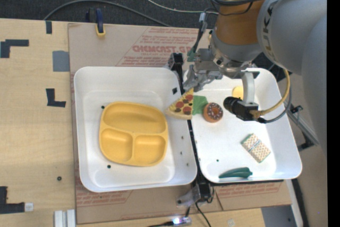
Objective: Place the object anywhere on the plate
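A yellow divided plate (134, 133) lies in the left bin (85, 114). A toy pizza slice (182, 106) hangs over the rims where the two bins meet, just right of the plate's upper corner. My gripper (189, 87) reaches down from the grey and orange arm and is shut on the slice's upper tip. A green piece (200, 104) sits right against the slice on its right side.
The right bin (281, 167) holds a chocolate donut (213, 112), a yellow item (237, 91) partly behind a black part of the arm, a patterned block (256, 147) and a green object (235, 173). The arm covers the right bin's back.
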Tool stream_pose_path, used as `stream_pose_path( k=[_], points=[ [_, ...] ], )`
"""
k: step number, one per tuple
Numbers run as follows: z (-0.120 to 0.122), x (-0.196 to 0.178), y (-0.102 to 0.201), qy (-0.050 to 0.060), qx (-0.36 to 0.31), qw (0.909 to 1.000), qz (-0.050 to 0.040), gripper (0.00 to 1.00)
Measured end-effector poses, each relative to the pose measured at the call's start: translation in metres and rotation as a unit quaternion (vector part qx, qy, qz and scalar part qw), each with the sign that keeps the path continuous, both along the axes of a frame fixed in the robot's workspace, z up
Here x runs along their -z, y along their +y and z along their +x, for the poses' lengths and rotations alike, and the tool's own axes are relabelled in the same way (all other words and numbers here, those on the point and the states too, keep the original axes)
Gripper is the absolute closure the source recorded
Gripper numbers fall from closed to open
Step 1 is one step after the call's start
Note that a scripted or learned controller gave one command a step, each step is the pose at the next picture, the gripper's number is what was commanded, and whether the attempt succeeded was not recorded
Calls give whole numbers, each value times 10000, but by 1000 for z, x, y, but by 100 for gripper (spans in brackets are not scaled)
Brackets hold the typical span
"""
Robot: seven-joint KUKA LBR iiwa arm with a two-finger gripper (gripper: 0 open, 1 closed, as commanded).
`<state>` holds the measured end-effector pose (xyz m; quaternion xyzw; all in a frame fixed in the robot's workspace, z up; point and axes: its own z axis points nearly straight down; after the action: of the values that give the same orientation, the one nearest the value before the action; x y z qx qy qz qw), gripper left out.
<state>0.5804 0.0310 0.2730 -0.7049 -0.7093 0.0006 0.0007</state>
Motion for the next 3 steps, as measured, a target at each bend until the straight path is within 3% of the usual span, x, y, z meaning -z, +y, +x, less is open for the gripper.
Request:
stream_pose_path(
  k=[2,3],
  points=[
    [11,32,105,4,0,10000,-3,100],
    [24,40,125,-1,14,10000,-6,100]
  ],
)
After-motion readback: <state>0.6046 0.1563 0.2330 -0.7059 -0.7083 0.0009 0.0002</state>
